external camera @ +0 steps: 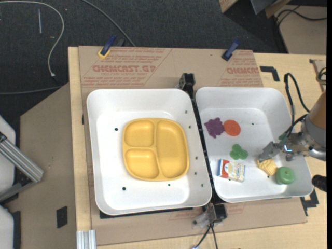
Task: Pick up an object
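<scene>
My gripper reaches in from the right and hangs low over the right bin, near its front right corner. It is open, with nothing between its fingers. A yellow crinkled piece lies just below and left of the gripper. A green round toy sits right beside it, toward the front. Further left lie a small green toy and a red, white and blue packet. A purple toy and an orange disc rest toward the back.
The left bin holds a yellow divided plate. A black divider runs between the two bins. A black cable loops over the right bin's far right rim, next to the arm.
</scene>
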